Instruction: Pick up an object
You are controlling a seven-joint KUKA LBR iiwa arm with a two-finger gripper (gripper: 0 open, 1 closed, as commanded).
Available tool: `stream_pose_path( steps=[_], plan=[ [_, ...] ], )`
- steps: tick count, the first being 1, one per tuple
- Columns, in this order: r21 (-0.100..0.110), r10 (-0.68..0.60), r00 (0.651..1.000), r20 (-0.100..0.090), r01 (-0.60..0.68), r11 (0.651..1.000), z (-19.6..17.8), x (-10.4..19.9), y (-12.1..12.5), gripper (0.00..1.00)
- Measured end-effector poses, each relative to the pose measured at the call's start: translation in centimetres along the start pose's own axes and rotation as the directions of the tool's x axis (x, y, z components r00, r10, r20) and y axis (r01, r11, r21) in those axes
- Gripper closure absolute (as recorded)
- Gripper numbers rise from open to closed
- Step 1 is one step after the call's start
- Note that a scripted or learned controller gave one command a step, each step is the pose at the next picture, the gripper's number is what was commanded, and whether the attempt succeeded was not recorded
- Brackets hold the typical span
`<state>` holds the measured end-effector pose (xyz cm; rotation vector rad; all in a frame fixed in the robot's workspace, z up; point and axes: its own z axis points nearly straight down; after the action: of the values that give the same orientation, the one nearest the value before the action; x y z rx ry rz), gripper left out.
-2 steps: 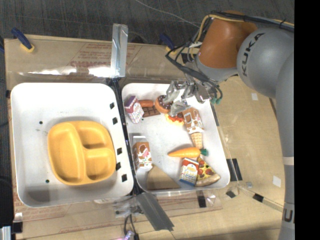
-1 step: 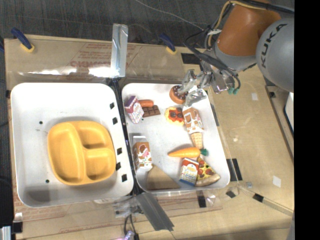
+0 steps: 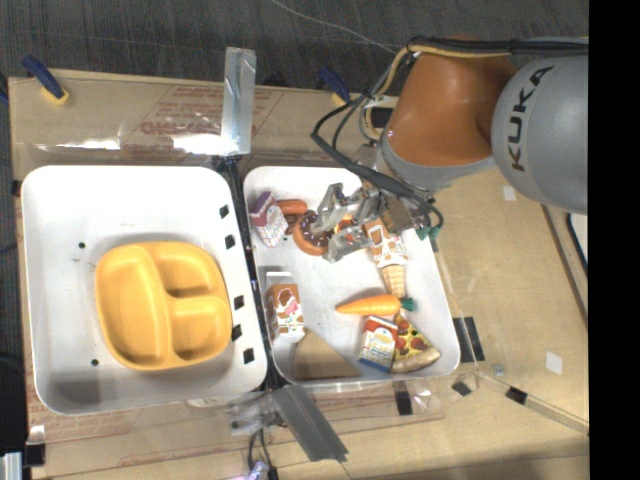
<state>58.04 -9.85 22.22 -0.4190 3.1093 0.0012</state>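
Observation:
My gripper [image 3: 338,226] is low in the upper part of the right bin [image 3: 440,298], among a cluster of toy food. Right by it lie a brown donut [image 3: 307,239], a sausage [image 3: 293,208] and a purple carton [image 3: 268,218]. An ice cream cone [image 3: 391,260] lies just right of the gripper. Lower in the bin are an orange carrot [image 3: 369,305], a pizza slice [image 3: 414,346], a red juice box [image 3: 377,345] and a brown milk carton [image 3: 286,311]. The wrist hides part of the cluster.
The left bin [image 3: 50,208] holds a yellow divided tray [image 3: 160,303]. The orange and grey arm [image 3: 470,98] overhangs the right bin's upper right corner. Black cables [image 3: 345,133] loop beside the wrist. Cardboard and tape border the bins.

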Motion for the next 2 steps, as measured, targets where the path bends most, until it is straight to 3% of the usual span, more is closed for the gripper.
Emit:
stream_pose_path(
  steps=[1,2],
  plan=[
    [0.006,-0.181,0.984,0.000,0.181,0.983,-8.1,6.4,-6.9,1.00],
    [-0.009,-0.371,0.929,-0.008,0.371,0.929,3.6,6.4,-8.3,1.00]
  ],
)
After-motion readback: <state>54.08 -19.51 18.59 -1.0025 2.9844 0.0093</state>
